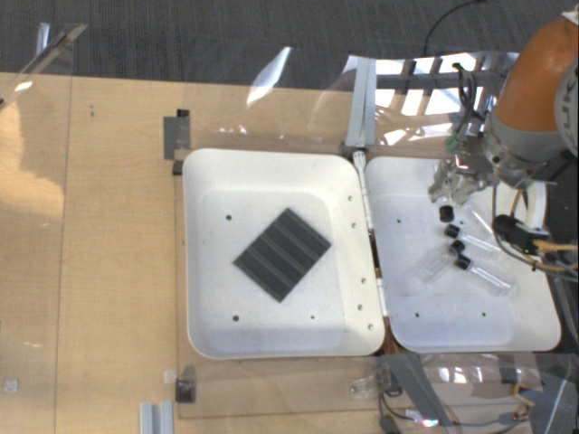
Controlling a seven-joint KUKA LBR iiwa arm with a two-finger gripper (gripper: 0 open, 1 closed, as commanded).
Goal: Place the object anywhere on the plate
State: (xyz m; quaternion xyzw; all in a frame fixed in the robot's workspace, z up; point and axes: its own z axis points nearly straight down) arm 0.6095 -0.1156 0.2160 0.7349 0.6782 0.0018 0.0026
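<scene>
A dark grey ribbed square plate (282, 254) lies turned like a diamond in the middle of the left white bin (208, 324). Several clear tubes with black caps (460, 251) lie loosely together in the right white bin (534, 333), in its upper middle part. My gripper (450, 186) hangs over the far part of the right bin, just above the nearest black cap (444, 213). The wrist hides the gripper's tips from this camera, and I see nothing held in it.
The grey arm with its orange band (534, 80) reaches in from the upper right. Cables (529, 242) hang along the right bin's right side. A metal bracket (360, 107) stands behind the seam between the bins. A wooden bench (90, 242) surrounds them.
</scene>
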